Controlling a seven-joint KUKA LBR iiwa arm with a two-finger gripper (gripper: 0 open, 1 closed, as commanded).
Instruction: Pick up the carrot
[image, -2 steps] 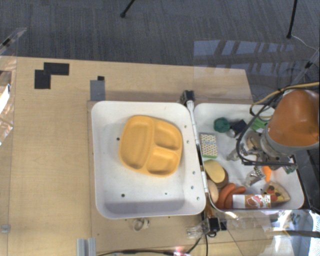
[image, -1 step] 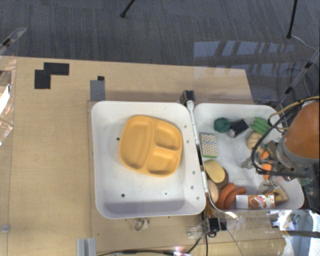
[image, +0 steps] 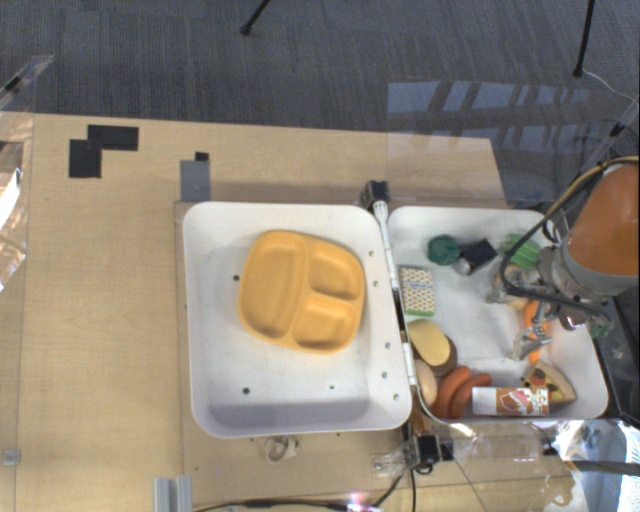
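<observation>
- Left bin (image: 215, 300): shallow, white, the largest item logged; it sits at nine o'clock from my wrist.
- Right bin (image: 470, 300): the white twin, edge to edge with the first; all the small goods lie in it, and I reach into it from three o'clock.
- My arm: grey, with an orange band (image: 610, 225) above the wrist, over the right bin's three o'clock wall.
- Yellow divided tray (image: 300, 290): three compartments, at the centre of the left bin.
- My gripper (image: 535, 318): down in the right bin near that wall; whether it is spread or closed I cannot tell, the linkage hides it.
- White bottle (image: 510, 401): red label, lying flat at the bin's six o'clock.
- Sausages (image: 458, 390): red-orange, touching the bottle at its nine o'clock end.
- Potato-like piece (image: 432, 344): tan, at twelve o'clock from the sausages.
- Green round item (image: 443, 248): at the bin's eleven o'clock.
- Carrot (image: 536, 332): slim and orange, mostly masked by my gripper, near the three o'clock wall.
- Step in hand, as I judge it: the descent and grasp at the carrot, not the lift.
- Next move calls for: jaws either side of the carrot, a firm squeeze, then a straight rise clear of the wall.
</observation>
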